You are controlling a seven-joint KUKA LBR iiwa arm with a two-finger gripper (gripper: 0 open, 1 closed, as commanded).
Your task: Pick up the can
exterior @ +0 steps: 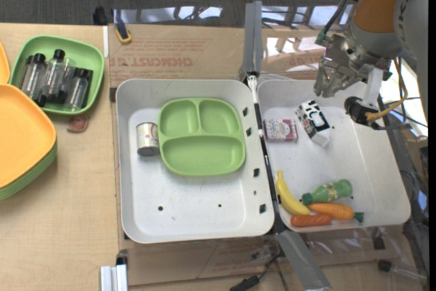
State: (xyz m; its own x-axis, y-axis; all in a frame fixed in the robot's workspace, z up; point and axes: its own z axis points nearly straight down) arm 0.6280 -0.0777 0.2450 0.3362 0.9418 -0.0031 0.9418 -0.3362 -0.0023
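The can [146, 139] is a small silver tin lying in the left bin [197, 218], against the left edge of a green divided plate [201, 135]. My gripper [329, 86] hangs over the far edge of the right bin [381, 167], well to the right of the can and apart from it. Its fingers point down above the bin's back rim, close to a black-and-white carton [313, 121]. Nothing shows between them.
The right bin holds a small pink packet [281, 129], a banana [289, 195], a carrot [337, 211], an orange-red vegetable [310, 220] and a green bottle-like item [328, 191]. On the bench at left stand a green tray of vials [58, 75] and stacked orange plates [24, 146].
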